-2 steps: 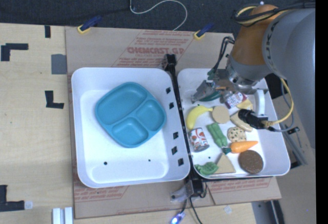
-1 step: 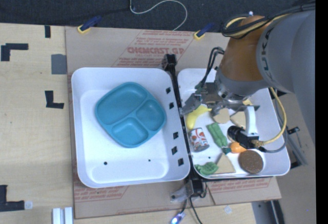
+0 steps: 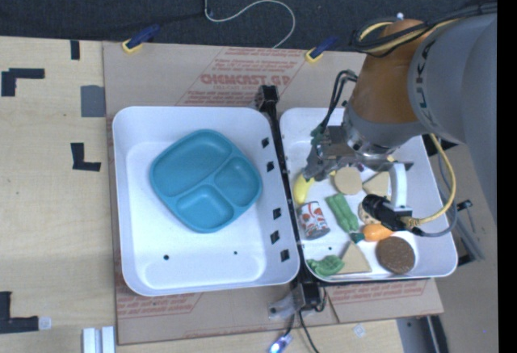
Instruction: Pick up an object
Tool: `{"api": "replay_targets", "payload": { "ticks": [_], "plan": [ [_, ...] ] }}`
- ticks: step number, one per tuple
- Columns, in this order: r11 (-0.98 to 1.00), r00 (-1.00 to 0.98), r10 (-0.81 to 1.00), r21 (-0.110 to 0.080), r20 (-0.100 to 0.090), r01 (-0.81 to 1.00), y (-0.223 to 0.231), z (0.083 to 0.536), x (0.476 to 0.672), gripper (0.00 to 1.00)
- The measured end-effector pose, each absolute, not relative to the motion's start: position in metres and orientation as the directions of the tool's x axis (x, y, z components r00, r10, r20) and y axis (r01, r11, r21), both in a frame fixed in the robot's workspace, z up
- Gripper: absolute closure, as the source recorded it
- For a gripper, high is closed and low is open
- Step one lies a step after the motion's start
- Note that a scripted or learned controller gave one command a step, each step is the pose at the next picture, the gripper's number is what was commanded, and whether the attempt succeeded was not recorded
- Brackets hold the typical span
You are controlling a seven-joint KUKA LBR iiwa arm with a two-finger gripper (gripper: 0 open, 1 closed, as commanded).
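My gripper (image 3: 317, 168) reaches down into the right bin (image 3: 440, 266), near its left wall. It hangs just above a yellow banana-like piece (image 3: 301, 188). A round beige disc (image 3: 348, 182) lies right beside the gripper. Below them lie a small red and white packet (image 3: 313, 219), a green pod (image 3: 342, 212), an orange piece (image 3: 375, 233), a brown round cookie (image 3: 396, 254), a tan wedge (image 3: 356, 259) and a green leafy piece (image 3: 327, 266). A white curved piece (image 3: 397, 184) lies to the right.
The left bin (image 3: 129, 182) holds a blue three-part plate (image 3: 205, 179). A black divider clip strip (image 3: 279, 182) runs between the bins. The arm's orange band (image 3: 392, 81) and grey body cover the right bin's upper right. Cardboard lies under both bins.
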State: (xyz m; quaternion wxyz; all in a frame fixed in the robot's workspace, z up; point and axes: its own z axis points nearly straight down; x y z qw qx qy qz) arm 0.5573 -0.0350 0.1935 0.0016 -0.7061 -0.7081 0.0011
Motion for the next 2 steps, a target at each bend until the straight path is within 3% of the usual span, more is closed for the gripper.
{"api": "replay_targets", "payload": {
  "ticks": [1,2],
  "plan": [
    [0.007,-0.007,1.0,0.008,0.003,1.0,0.008,0.302,0.522,1.0],
    [0.007,-0.007,1.0,0.005,0.002,1.0,0.043,0.384,0.483,1.0]
  ]
}}
